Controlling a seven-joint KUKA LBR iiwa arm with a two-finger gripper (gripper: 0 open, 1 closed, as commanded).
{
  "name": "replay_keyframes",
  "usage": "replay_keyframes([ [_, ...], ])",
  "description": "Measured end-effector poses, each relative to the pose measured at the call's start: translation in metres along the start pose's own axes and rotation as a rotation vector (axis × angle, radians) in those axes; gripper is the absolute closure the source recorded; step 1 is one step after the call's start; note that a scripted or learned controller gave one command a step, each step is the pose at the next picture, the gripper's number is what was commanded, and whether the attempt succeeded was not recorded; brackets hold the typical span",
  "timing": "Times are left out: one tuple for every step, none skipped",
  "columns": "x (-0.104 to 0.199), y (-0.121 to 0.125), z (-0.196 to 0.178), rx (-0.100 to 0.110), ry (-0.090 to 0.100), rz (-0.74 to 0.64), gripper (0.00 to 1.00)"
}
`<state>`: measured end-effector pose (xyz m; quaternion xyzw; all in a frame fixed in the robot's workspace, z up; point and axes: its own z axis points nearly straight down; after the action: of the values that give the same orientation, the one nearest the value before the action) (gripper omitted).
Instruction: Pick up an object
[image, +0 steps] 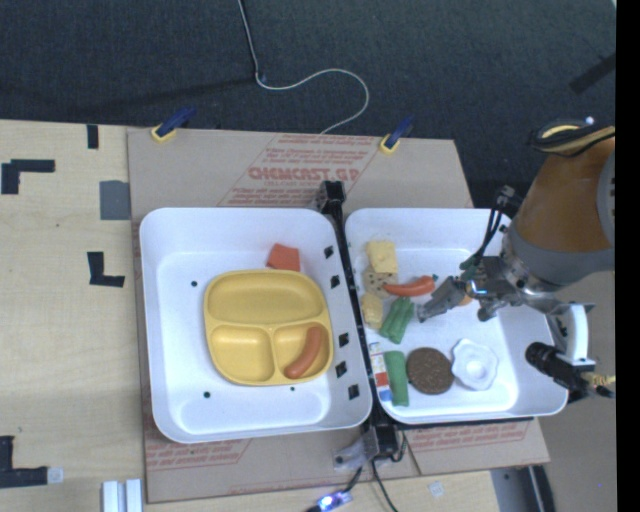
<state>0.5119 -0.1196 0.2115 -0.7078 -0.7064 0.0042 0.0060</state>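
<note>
Two white bins, one yellow tray, two sausages, one brown patty.

This looks like a robotics lab, not a kitchen. The bench is bare pale wood with black tape marks stuck on it in odd angles, and a sheet of printed cardboard is held down at its far corners by yellow-and-blue clamps. Two shallow white bins sit side by side on it, joined by black clips. The food in them is plastic toy stuff, with a yellow divided plate in the left bin. A loose white cable trails over dark carpet behind, and the grey-and-orange industrial arm stands at the right.
</note>
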Motion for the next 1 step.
replay_keyframes([
  [0.0,0.0026,-0.0058,-0.012,-0.002,-0.003,0.0],
])
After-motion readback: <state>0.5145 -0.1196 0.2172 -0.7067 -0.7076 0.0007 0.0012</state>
